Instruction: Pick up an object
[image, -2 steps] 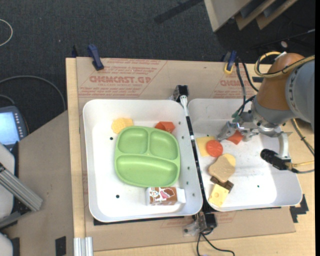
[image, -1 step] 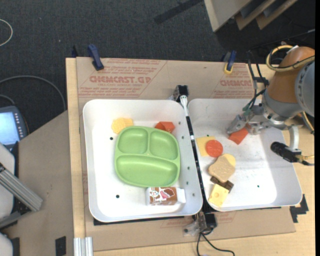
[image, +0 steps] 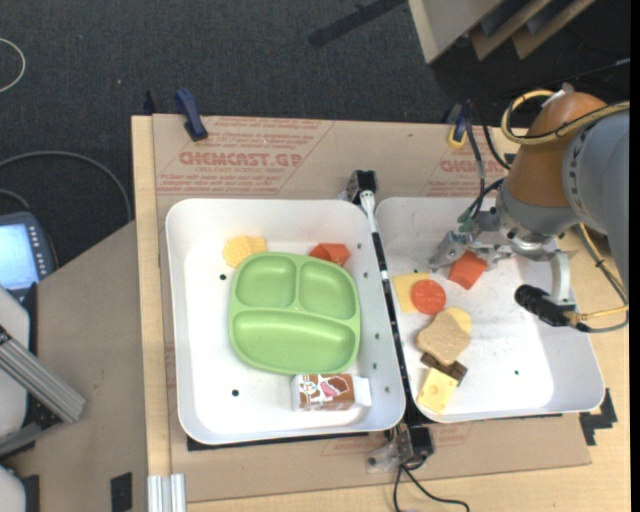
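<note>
In the right bin (image: 560, 385) an orange-red block (image: 467, 270) lies near the back left. My gripper (image: 468, 252) hangs right over it, its fingers spread to either side of the block's top, so it looks open. The block appears to rest on the bin floor. Just in front of it are a red round disc (image: 429, 295) on a yellow slice (image: 403, 289), a tan toast piece (image: 445, 338) and a yellow cheese wedge (image: 436, 390). The grey arm with its orange band (image: 545, 150) comes in from the right.
The left bin (image: 190, 300) holds a green divided plate (image: 295, 310), a yellow piece (image: 244, 248), another orange block (image: 331, 253) and a wrapped snack (image: 327, 390). A black divider (image: 378, 270) runs between the bins. A black fitting with cable (image: 545, 303) juts over the right bin.
</note>
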